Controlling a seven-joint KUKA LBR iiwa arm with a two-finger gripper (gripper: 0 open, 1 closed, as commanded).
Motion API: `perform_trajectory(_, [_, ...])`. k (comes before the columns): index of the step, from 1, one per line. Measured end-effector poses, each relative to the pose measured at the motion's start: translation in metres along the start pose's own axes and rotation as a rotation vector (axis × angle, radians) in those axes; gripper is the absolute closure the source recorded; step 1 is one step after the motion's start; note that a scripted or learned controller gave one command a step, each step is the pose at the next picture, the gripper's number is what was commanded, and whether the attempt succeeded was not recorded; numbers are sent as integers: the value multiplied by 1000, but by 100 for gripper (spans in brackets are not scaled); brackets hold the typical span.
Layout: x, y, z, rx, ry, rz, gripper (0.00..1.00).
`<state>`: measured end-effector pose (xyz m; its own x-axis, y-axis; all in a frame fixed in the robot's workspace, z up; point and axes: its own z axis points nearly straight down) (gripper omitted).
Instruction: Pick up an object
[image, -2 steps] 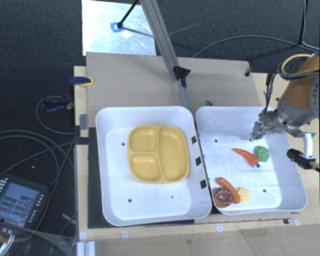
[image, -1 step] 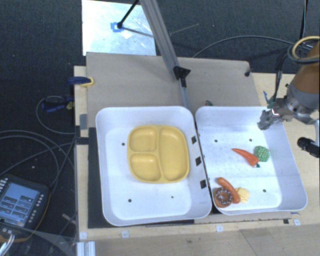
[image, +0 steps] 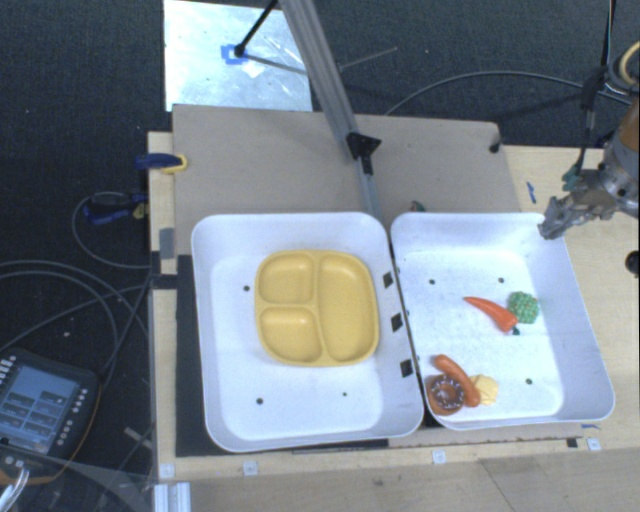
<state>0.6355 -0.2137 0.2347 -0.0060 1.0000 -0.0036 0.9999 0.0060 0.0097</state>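
Note:
In the right bin (image: 560, 300) lie an orange carrot (image: 490, 311) and a green broccoli piece (image: 522, 306) near the middle right. A sausage (image: 455, 378), a brown donut (image: 444, 394) and a small yellow piece (image: 486, 388) sit at the bin's front. My gripper (image: 556, 222) hangs above the right bin's far right corner, well apart from all these items. Nothing shows between its fingers.
A yellow divided plate (image: 316, 306) rests in the left bin (image: 225, 400). A grey pole (image: 330, 80) slants across the back of the bench. Cables and a pendant (image: 35, 400) lie on the floor to the left.

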Motion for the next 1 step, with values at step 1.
perform_trajectory(1, [0, 1, -14, 4, 2, -1, 100])
